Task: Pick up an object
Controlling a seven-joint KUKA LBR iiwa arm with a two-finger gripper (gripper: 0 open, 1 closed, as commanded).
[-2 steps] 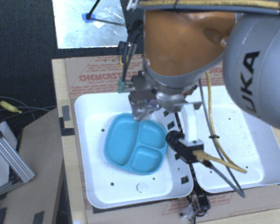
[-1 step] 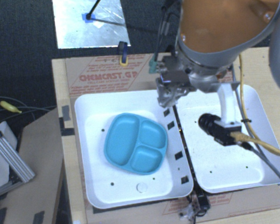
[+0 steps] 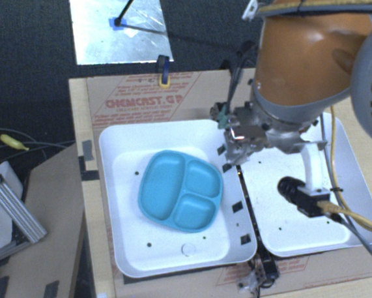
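Blue divided plate (image 3: 180, 190), flat in the bin (image 3: 134, 255) at the view's left. Probably light, stiff, slick plastic; best pinched at the raised rim. Just beside, over the bins' shared wall: gripper (image 3: 237, 140), clenched or released, cannot tell.

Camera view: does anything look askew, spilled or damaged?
Only the blue plate stands out: it lies turned at a slant to the walls of the left bin. No spill or damage shows.
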